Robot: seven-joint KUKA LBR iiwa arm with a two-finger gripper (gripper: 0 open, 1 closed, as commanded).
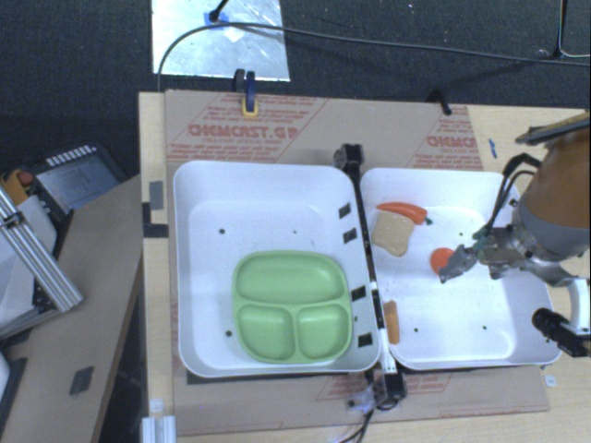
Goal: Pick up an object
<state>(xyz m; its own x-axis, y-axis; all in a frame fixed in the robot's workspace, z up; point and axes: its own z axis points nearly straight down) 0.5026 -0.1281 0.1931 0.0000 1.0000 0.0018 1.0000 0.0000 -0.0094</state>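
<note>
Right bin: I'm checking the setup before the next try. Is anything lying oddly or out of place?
One thing: a small orange stick lies against the right bin's left wall, beside the divider and apart from the other items. The green tray sits flat in the left bin.

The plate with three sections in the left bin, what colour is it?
Light green, plain; the plate shows clearly in the camera view.
</note>
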